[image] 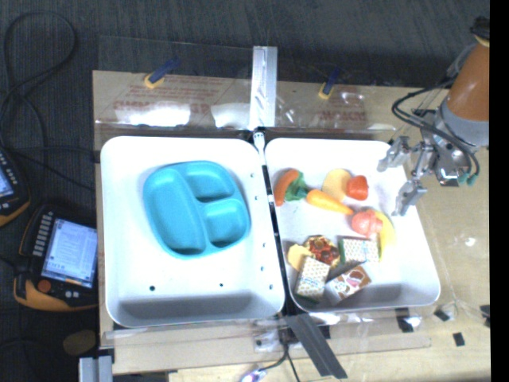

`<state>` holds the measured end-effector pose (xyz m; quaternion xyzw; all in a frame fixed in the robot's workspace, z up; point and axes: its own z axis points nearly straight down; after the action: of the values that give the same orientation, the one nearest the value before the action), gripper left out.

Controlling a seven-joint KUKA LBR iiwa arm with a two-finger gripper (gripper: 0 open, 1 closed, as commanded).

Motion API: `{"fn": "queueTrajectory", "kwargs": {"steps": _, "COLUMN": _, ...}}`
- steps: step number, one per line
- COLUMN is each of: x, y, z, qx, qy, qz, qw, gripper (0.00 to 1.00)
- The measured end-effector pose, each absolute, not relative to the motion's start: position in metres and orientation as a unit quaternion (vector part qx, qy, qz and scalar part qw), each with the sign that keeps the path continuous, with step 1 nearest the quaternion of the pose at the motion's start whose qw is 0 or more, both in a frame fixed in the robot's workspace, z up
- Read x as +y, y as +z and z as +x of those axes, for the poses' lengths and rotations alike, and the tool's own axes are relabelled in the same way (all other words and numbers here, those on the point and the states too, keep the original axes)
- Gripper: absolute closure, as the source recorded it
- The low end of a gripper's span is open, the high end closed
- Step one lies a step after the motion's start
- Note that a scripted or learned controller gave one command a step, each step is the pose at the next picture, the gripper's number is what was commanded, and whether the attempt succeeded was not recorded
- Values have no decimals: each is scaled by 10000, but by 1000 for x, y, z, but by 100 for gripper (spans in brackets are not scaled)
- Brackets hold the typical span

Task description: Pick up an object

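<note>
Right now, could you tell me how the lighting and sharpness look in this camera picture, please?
In the camera view, light is even and bright; the right bin and left bin wash out near white, with soft shadows along their inner walls. The clear sheet behind them shows glare. The image is slightly soft: labels on the small boxes are unreadable, and the gripper looks blurry.

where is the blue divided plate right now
The blue divided plate lies in the left bin of the camera view, just across the centre divider from the toy carrot in the right bin.
</note>
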<state>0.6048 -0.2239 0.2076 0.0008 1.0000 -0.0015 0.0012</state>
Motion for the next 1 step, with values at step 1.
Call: {"fn": "queueTrajectory", "kwargs": {"steps": 1, "x": -206, "y": 90, "z": 620, "qx": 9892, "qy": -20, "qz": 1463, "qw": 67, "gripper": 0}}
